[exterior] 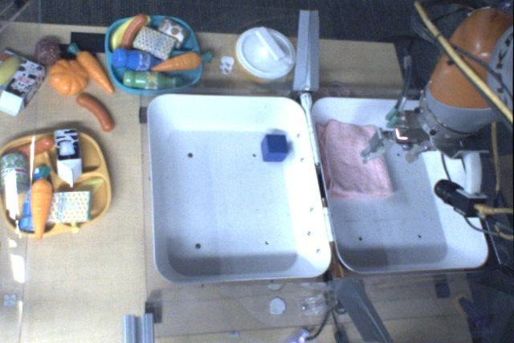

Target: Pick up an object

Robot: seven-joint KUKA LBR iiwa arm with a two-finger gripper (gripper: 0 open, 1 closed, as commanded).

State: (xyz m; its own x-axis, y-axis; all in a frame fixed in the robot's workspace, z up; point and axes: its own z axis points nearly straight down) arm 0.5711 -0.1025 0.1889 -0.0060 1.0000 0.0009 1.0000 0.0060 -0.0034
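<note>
A small blue cube (pixel 275 147) lies in the left white bin (pixel 201 253), toward its upper right. A pink cloth (pixel 351 159) is spread in the left half of the right white bin (pixel 418 253). My gripper (pixel 391 142) hangs over the right bin at the cloth's upper right edge, reaching in from the right below the grey wrist and its orange band. Nothing can be seen held in it. Whether it touches the cloth is unclear from this angle.
A metal post (pixel 304 52) stands behind the seam between the bins. A white round lid (pixel 266 53) sits behind the left bin. Toy food fills a blue bowl (pixel 152 54) and a yellow plate (pixel 52 182) on the left bench.
</note>
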